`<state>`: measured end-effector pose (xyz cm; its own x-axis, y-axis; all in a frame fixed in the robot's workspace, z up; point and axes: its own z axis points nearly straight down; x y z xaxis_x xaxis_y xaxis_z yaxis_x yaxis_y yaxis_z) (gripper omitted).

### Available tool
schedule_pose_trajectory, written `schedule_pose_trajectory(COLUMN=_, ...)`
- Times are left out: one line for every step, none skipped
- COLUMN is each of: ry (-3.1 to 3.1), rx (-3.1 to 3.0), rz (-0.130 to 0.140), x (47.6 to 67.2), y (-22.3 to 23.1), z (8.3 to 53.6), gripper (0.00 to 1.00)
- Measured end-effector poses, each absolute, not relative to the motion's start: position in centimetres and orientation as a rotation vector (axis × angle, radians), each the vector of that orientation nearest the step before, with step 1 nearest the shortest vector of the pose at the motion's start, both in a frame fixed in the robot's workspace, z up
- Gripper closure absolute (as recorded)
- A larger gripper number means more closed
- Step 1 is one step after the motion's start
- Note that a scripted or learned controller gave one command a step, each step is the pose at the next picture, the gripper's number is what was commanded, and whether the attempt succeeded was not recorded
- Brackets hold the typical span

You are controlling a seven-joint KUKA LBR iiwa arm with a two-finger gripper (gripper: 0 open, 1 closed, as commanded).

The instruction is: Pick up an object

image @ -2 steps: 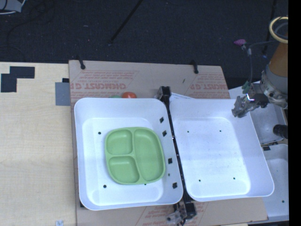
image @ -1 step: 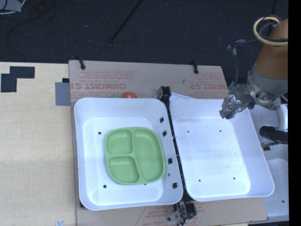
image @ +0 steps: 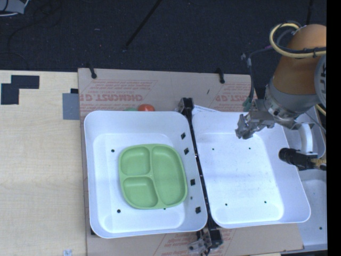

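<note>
A light green divided plate (image: 153, 176) with three compartments lies flat in the left white bin (image: 101, 207). The gripper (image: 244, 130) hangs over the upper right part of the right white bin (image: 250, 207), far to the right of the plate. I see nothing between its fingertips, and the angle hides whether they are apart or together. The grey arm with its orange band (image: 301, 63) comes in from the upper right.
A small red object (image: 146, 108) and a bit of green beside it lie just behind the left bin's back rim, on the cardboard sheet (image: 160, 92). A black clip divider (image: 192, 159) joins the two bins. A black part (image: 295, 158) sticks in at the right bin's edge.
</note>
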<state>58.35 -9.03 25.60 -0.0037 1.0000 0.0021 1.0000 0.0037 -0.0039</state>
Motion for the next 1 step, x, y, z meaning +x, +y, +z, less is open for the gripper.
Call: schedule_pose_trajectory(ry=-2.223, rx=-2.214, rz=0.002, x=57.73, y=-4.35, z=25.71, gripper=1.0)
